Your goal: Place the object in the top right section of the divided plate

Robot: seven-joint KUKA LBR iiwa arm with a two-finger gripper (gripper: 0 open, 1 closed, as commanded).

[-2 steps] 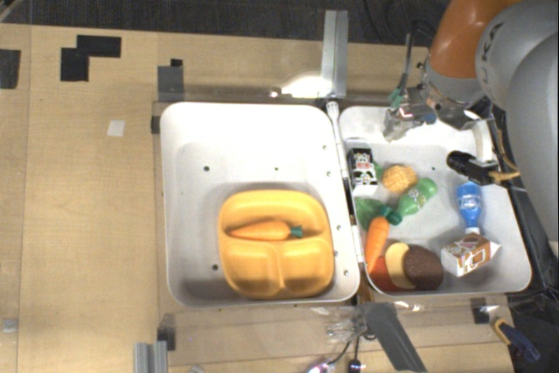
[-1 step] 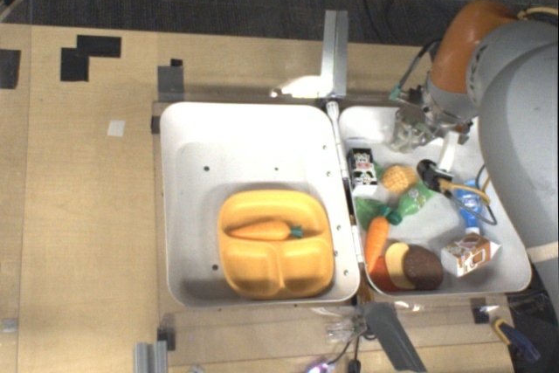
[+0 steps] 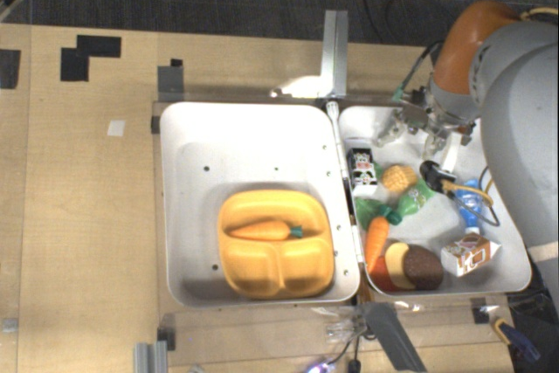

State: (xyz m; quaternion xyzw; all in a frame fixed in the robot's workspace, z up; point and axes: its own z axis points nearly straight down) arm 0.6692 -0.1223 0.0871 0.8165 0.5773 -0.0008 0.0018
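The camera view looks down on 2 white bins set side by side on a wooden bench. In the left bin (image 3: 192, 153) sits a yellow divided plate (image 3: 276, 262), toward the bin's near side, with 1 long section across its top and smaller sections below. An orange toy carrot (image 3: 262, 231) with a green stem end lies lengthwise in that upper section, resting inside the plate's rim. The right bin (image 3: 498, 271) holds a jumble of toys: a small black and white carton (image 3: 363, 168) by the divider, a yellow corn piece (image 3: 399, 178), a green item (image 3: 403, 203), a second carrot (image 3: 376, 241) standing along the left wall, a brown round piece (image 3: 423, 267), a blue item (image 3: 468, 207) and a small box (image 3: 472, 254). The grey arm enters from the right, and its gripper (image 3: 425, 125) hangs above the far part of the right bin, well apart from the plate; whether it is open or closed cannot be told, and no object is seen in it.
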